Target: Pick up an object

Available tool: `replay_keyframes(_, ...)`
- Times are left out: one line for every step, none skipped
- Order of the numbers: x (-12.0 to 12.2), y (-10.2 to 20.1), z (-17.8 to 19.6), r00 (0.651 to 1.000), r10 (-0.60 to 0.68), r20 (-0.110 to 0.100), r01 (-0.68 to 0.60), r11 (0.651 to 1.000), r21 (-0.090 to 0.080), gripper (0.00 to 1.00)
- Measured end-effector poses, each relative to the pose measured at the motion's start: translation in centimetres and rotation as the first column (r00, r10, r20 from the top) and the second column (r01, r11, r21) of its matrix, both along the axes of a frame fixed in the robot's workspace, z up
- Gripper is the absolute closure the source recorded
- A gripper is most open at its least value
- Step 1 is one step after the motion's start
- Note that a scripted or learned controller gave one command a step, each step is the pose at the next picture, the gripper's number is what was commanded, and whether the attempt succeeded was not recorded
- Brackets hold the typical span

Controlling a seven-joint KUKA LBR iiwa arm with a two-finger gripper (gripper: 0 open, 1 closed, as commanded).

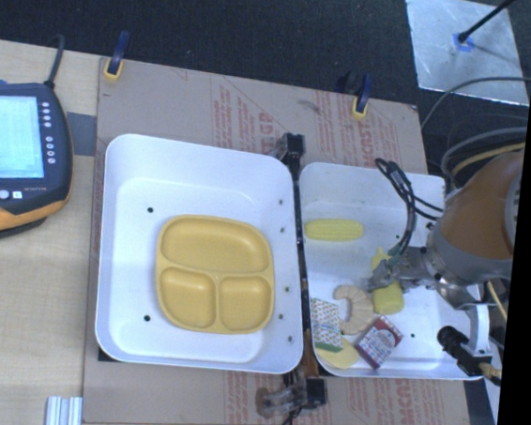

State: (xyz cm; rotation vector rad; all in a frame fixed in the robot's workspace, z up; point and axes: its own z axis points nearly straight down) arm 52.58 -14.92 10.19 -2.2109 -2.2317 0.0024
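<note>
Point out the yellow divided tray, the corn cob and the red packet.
yellow divided tray (214, 273): camera view, centre divider.
corn cob (333, 230): camera view, mid-length of cob.
red packet (379, 344): camera view, middle of its face.

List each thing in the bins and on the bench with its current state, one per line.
Yellow divided tray: flat in the left bin, upright.
Corn cob: lying on its side in the right bin.
Yellow block: at the gripper, grasp unclear.
Red packet: lying flat.
Patterned packet: lying flat.
Pendant: screen lit.
</note>
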Motion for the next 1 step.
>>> replay_keyframes(1.68,6.54,9.07,1.000,-0.005,0.000,0.005,1.000,0.003,1.00)
